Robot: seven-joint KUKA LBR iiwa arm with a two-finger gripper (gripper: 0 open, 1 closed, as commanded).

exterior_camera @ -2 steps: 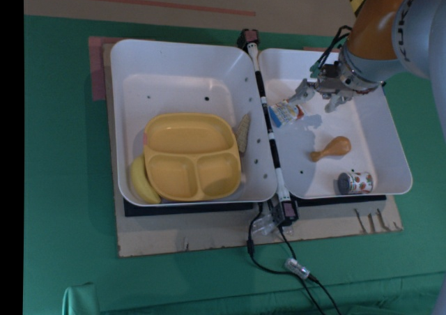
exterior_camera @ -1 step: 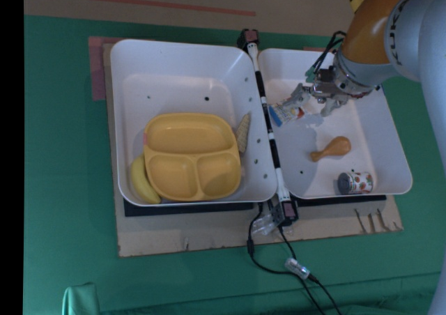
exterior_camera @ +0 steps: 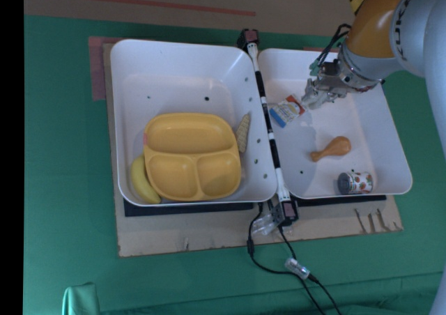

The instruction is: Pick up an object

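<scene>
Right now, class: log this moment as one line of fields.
gripper: above right bin, beside packet | grasp: none seen | chicken leg, can: untouched

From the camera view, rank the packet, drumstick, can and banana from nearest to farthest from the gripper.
From the gripper:
1. Packet, just left of it, in the right bin.
2. Drumstick, below it, same bin.
3. Can, at that bin's near edge.
4. Banana, in the left bin, beside the yellow tray.

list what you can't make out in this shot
- Gripper, camera view: too small and blurred to read its state.
- Packet: print too small to read.
- Can: label blurred.
- Banana: partly covered by the yellow tray.
- Arm: cut off by the top and right edges.
</scene>
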